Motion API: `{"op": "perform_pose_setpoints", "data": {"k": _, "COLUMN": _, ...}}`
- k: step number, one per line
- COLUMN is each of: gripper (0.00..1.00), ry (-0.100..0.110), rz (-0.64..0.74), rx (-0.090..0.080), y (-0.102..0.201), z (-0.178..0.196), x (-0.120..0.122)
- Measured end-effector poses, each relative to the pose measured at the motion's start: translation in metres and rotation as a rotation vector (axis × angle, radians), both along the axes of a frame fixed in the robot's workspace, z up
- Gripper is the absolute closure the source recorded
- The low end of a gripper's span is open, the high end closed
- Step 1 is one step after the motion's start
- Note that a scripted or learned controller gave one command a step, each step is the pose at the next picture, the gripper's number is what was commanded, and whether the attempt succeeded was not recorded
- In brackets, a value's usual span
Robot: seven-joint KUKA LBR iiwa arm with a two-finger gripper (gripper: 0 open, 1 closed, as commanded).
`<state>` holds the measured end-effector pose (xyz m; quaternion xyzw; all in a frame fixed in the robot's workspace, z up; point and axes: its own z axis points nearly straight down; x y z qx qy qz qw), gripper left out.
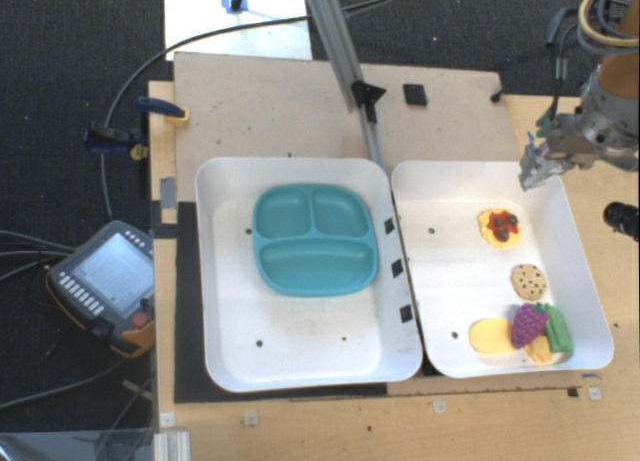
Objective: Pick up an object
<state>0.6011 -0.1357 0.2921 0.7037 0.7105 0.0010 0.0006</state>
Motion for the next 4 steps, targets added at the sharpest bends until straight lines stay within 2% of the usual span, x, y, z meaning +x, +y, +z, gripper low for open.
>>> {"op": "perform_pose_setpoints", "data": {"k": 2, "gripper": 1.0, "ry": -0.001, "rz": 0.001, "rx": 0.001, "y": 0.098, "z": -0.008, "x": 0.016}}
{"op": "perform_pose_setpoints", "data": {"k": 4, "gripper": 1.0, "ry": 0.001, "rz": 0.0, "rx": 0.001, "y": 0.208, "z": -0.059, "x": 0.032}}
